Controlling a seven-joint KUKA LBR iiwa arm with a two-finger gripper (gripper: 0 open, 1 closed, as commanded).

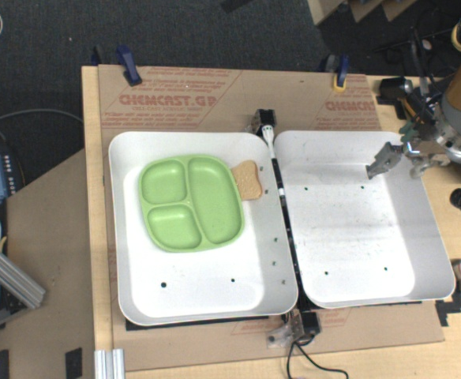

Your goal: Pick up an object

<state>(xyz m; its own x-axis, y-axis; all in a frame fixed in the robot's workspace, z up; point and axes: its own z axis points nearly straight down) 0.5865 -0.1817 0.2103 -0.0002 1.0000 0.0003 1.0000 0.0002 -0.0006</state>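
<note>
cardboard-topped bench (175,93) (dark carpet (49,22) around)

You see dark grey carpet (136,14) around the brown board-topped bench (175,93). Blue clamp (128,65) grips its far edge; cables (25,121) trail at left.

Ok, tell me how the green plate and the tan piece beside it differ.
The green plate is far larger than the tan piece. The plate is divided into three compartments; the tan piece is a plain flat slab. The plate is bright green, the piece light brown. Both lie in the left bin, touching.
</note>
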